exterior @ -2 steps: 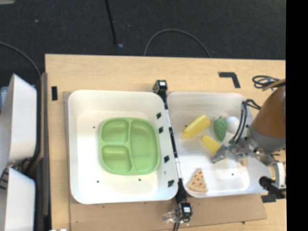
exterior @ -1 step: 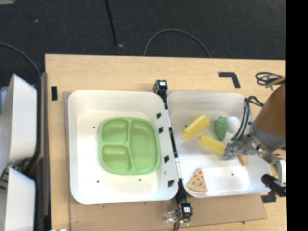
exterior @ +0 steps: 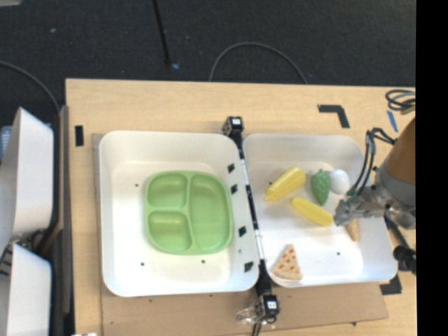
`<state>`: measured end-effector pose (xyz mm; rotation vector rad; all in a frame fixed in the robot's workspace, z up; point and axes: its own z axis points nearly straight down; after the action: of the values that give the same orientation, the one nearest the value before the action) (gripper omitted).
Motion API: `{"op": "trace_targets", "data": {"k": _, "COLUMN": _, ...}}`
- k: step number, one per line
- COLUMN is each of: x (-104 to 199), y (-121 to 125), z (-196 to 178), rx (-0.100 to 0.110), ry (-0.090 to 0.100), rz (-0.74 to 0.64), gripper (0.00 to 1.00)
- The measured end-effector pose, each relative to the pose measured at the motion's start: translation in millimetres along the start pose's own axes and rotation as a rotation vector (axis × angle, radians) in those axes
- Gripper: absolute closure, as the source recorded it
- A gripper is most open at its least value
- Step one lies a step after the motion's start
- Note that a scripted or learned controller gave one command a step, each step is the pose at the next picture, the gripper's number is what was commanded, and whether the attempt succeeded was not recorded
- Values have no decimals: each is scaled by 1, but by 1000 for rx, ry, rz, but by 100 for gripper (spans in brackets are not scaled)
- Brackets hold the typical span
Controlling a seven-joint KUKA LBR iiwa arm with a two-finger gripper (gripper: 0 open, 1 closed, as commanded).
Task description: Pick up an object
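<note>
Starting at the left edge of the surface [exterior: 84, 103], the left bin [exterior: 119, 257] carries a green divided plate [exterior: 187, 212] lying flat near its middle. Past the clips that join the two bins, the right bin [exterior: 308, 145] carries all the loose things. A pizza slice toy [exterior: 288, 263] lies in the bin's corner toward the near edge of the surface. Further toward the far edge lies an upper yellow piece [exterior: 285, 185], and beside it, toward the right edge, a green piece [exterior: 320, 186] touches a white ball [exterior: 339, 180]. A lower yellow piece [exterior: 311, 211] lies between them and the pizza slice toy.

The gripper [exterior: 346, 214] sits low over the right bin, at the end of the arm [exterior: 400, 165] that reaches in from the right edge. Whether it is released or clenched cannot be told at this slant, and nothing is seen held.

The likeliest target seems to be the lower yellow piece. It lies just left of the gripper, its right end nearly touching it, and its long axis runs from far-left to near-right. A small tan piece [exterior: 353, 230] lies just beside the gripper toward the near edge and could be caught instead.
</note>
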<state>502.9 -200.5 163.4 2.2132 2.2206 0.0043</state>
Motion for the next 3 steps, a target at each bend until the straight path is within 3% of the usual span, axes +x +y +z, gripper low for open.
{"op": "trace_targets", "data": {"k": 1, "x": -4, "y": 4, "z": -65, "rx": -3, "ry": -1, "rz": 0, "gripper": 100}}
{"op": "trace_targets", "data": {"k": 2, "x": -5, "y": 5, "z": -73, "rx": 2, "ry": 1, "rz": -2, "gripper": 100}}
{"op": "trace_targets", "data": {"k": 3, "x": 57, "y": 16, "z": -77, "rx": 4, "ry": 3, "rz": -5, "gripper": 100}}
